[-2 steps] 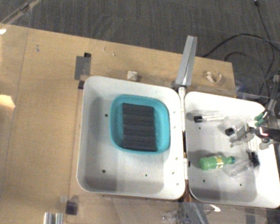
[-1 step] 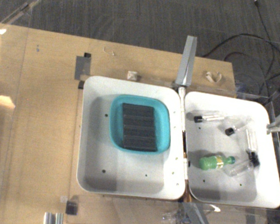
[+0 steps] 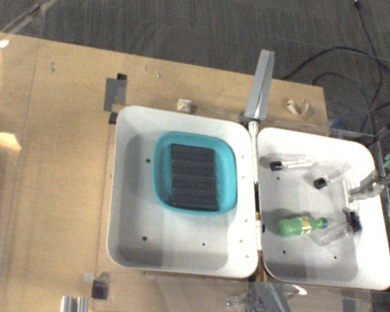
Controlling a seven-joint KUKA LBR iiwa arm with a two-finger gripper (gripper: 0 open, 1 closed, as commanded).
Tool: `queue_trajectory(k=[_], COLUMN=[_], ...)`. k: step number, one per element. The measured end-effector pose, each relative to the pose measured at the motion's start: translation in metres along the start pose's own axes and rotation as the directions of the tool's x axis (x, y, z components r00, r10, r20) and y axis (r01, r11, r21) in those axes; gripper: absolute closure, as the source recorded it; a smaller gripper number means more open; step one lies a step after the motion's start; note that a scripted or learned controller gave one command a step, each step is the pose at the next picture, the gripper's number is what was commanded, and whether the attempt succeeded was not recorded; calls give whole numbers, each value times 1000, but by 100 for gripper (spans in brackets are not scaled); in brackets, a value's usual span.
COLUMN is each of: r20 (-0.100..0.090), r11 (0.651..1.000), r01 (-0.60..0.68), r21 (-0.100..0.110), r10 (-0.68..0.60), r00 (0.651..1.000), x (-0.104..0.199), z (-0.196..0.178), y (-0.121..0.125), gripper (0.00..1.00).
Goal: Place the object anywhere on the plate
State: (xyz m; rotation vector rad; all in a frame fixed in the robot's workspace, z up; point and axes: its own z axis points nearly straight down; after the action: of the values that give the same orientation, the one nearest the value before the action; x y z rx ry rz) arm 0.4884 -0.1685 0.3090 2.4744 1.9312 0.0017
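The teal plate (image 3: 228,183) sits in the left bin (image 3: 127,200). In the right bin (image 3: 371,270) the green bottle (image 3: 297,226) lies with its long axis running three to nine o'clock, at eight o'clock from the tool (image 3: 353,194), whose grip I cannot tell.

A green bottle (image 3: 297,225) lies on its side in the right bin; a teal plate (image 3: 228,183) sits in the left.

Slim pale-grey metal gripper (image 3: 359,188) part, dark tips, green cable near it
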Motion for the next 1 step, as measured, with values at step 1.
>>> queue_trajectory(k=[1], r20=[-1], r11=[998], r01=[-62], r21=[1], r10=[62], r00=[998], x=[21], z=[92], y=[-6], gripper=[0])
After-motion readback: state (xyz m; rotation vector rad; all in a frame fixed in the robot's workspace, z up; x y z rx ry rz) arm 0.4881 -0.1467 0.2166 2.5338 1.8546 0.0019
